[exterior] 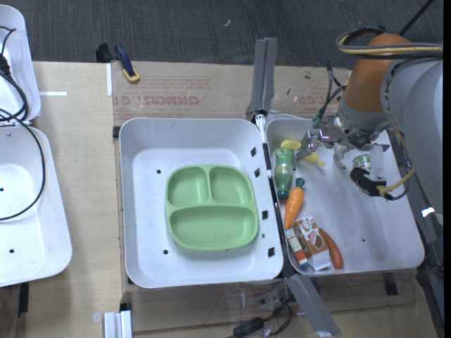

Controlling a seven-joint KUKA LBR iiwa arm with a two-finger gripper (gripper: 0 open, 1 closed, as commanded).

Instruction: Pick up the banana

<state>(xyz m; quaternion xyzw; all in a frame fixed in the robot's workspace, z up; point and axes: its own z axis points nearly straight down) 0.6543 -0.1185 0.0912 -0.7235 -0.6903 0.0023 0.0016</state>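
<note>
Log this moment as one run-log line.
task: pick up banana | gripper: low in right bin, at banana | grasp: cannot tell | nearby: green bottle, carrot | left bin: green plate

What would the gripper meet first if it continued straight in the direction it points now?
Probably the banana: the gripper points down and leftward at it in the right bin. Depth is unclear; the green bottle lies just beyond.

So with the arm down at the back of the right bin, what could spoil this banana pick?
1. The banana lies against the green bottle, so the pincer may catch or shove the bottle instead.
2. It sits near the bin's wall, leaving little room.
3. A nudged bottle could push the carrot.
</note>
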